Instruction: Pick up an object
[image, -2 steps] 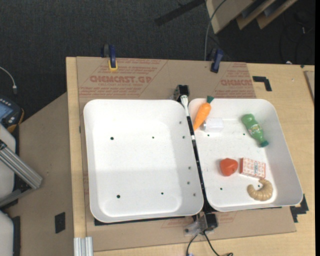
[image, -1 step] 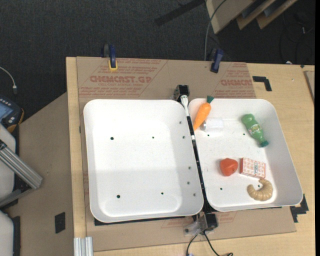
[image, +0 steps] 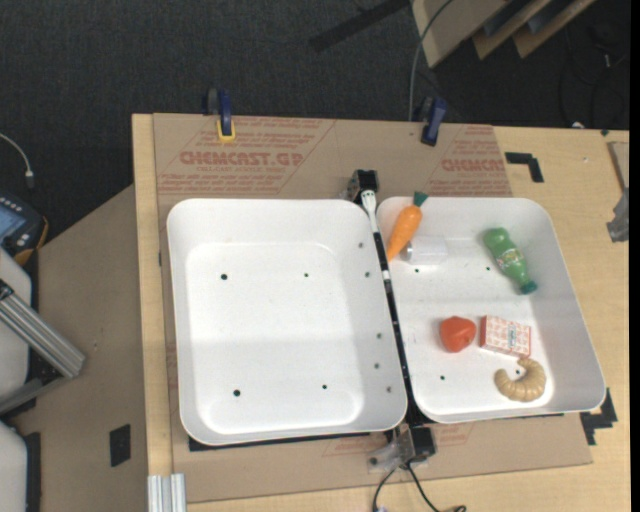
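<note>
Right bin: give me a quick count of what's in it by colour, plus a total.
Orange: 1, the carrot
Green: 1, the bottle
Red: 1, the round red object
Pink and white: 1, the small box
Tan: 1, the curved pastry
Total: 5

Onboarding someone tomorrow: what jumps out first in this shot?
All the colour sits in the right bin: an orange carrot at its top-left corner, a green bottle toward the upper right, and a red ball beside a small patterned box lower down. A tan croissant lies nearest the front rim.
</note>
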